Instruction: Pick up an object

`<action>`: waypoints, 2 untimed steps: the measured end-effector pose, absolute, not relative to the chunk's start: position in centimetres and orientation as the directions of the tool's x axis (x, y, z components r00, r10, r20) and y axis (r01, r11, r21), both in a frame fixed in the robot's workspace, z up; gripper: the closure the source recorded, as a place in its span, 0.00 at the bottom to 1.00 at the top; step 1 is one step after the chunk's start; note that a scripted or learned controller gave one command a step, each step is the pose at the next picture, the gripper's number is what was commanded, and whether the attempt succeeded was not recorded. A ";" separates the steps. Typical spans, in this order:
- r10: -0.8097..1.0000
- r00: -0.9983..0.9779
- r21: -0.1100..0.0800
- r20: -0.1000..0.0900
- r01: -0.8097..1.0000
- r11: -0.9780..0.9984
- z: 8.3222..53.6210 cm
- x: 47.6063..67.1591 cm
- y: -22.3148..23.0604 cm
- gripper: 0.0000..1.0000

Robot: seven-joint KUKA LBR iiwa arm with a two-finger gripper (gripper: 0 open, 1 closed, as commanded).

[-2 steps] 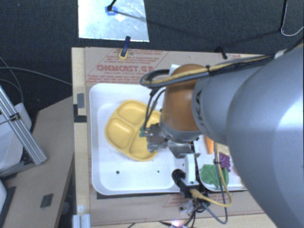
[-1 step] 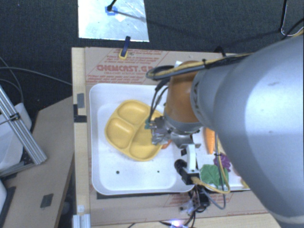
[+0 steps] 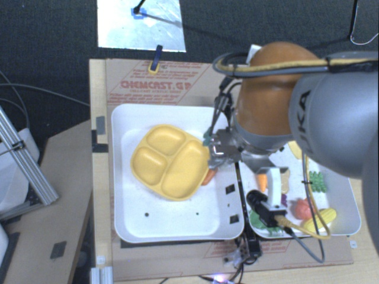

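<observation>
Just left of the gripper (image 3: pixel 214 148), the yellow divided tray (image 3: pixel 169 161) lies touching it; whether it is spread cannot be told.

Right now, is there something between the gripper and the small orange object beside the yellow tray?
Nothing visible stands between them. The gripper is at the right edge of the yellow divided tray in the left bin, just above the orange object poking out beside the tray's rim. The tray touches or overlaps it.
</observation>
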State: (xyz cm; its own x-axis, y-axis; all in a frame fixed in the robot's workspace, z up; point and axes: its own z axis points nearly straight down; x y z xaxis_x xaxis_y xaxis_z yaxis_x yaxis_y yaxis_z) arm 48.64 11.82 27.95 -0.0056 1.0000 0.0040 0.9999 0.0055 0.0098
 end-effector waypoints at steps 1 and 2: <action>1.000 -0.009 0.019 0.007 1.000 0.009 45.2 48.8 14.2 1.00; 1.000 -0.003 -0.010 -0.004 1.000 0.003 28.0 53.9 18.3 1.00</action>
State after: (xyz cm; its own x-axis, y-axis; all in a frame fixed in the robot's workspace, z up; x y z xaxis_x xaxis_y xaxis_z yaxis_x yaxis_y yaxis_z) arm 53.92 18.31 28.00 -0.0035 1.0000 -0.0037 0.9999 0.0034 -0.0102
